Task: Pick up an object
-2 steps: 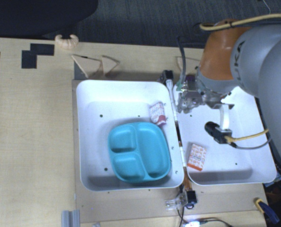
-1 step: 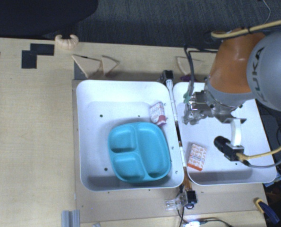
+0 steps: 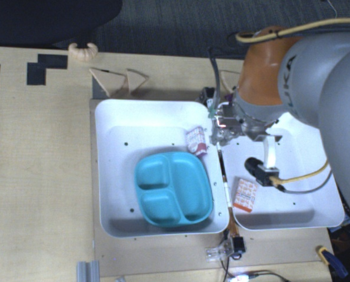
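Nearest candidate: a small white-and-red packet (image 3: pixel 196 140) lies in the view's left bin (image 3: pixel 119 135), toward its far right corner and close to the wall that divides the bins. It is at the far edge of the blue tray (image 3: pixel 173 188); whether the two touch cannot be told. The hand (image 3: pixel 218 128) stands over the divider, just beside the packet on the arm's side. Whether it is wide or narrow cannot be told, and nothing is seen held. Judgement: the step in hand is the approach to a grasp. To do it well, the hand should shift off the divider to the packet's middle, come down square to the bin floor, and close across the packet's short side. Wall and tray rim leave little room, so closing parallel to the wall looks safer. The packet appears thin and flat, so it may slide or be pushed rather than lifted. An orange packet (image 3: pixel 244 194) lies in the right bin (image 3: pixel 298 211), near its front left corner, with more bare floor around it. The tray looks too broad for a sound grip. Both bins rest on a pale wooden tabletop (image 3: pixel 39 175), with dark carpet (image 3: pixel 192 10) beyond. Loose cables (image 3: pixel 233 250) show at the front edge, and the arm (image 3: pixel 316 69) overhangs the right bin.
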Robot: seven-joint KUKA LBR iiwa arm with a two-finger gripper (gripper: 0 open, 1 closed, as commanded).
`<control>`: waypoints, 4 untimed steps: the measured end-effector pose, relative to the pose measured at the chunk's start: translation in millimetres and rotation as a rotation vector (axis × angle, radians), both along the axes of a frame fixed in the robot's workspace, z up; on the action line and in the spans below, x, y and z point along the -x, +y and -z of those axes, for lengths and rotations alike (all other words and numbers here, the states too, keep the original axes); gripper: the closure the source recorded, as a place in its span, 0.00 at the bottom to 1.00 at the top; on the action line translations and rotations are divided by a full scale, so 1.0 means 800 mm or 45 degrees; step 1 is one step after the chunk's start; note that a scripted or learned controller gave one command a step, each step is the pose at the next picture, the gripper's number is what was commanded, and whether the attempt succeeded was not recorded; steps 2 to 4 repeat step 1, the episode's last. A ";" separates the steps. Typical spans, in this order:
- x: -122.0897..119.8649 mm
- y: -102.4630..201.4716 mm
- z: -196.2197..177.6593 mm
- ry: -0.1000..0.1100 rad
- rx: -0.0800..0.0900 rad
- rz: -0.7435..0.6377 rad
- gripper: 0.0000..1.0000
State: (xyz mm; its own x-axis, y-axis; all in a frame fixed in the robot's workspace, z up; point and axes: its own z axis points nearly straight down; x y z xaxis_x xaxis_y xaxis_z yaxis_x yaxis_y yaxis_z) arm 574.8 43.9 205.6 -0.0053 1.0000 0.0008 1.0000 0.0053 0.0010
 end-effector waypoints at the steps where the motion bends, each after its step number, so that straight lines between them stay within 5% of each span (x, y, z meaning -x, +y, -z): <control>1: 0.048 -0.042 0.000 0.000 0.001 0.005 1.00; 4: 0.048 -0.042 0.000 0.000 0.001 0.005 1.00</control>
